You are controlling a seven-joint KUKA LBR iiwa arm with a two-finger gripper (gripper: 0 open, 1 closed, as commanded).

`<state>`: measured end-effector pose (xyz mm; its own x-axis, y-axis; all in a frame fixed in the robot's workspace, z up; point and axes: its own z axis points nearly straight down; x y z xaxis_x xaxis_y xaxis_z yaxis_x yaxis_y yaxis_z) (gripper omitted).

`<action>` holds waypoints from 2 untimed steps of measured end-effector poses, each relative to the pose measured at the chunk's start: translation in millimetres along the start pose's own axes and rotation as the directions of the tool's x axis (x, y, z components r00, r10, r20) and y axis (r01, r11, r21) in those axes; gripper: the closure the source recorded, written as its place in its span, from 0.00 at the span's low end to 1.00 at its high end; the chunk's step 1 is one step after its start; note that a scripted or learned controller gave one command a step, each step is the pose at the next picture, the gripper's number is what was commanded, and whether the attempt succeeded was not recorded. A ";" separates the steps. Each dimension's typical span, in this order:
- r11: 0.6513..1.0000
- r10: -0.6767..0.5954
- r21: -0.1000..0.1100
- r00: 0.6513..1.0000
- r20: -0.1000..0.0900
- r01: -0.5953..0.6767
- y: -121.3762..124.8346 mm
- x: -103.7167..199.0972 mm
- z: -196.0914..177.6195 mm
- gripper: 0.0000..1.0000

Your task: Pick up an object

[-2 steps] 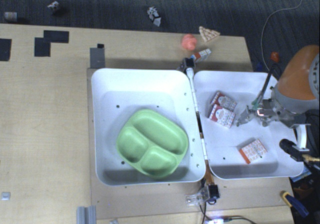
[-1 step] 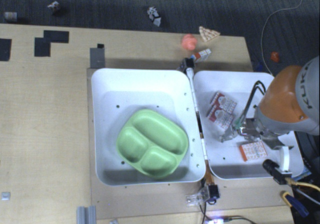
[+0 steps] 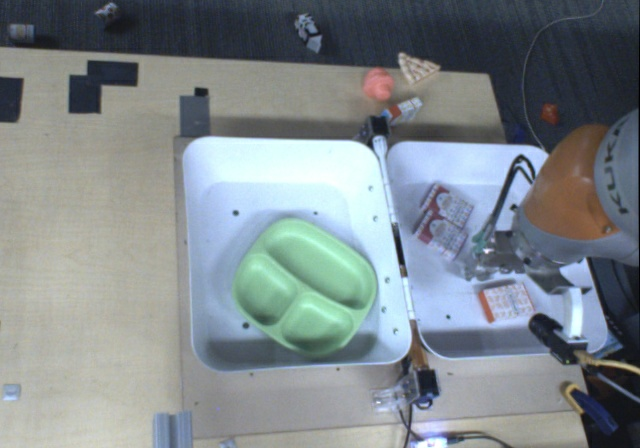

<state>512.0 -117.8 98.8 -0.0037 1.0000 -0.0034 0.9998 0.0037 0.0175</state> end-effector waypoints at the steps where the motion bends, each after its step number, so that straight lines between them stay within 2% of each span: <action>1: 1.000 0.000 0.000 1.000 0.000 0.000 -0.1 0.1 0.1 0.00; 2: 1.000 -0.001 -0.004 1.000 0.000 0.001 1.8 0.7 -10.6 1.00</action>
<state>513.6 -117.0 109.4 -0.0050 1.0000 -0.0034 0.9997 0.0051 0.0220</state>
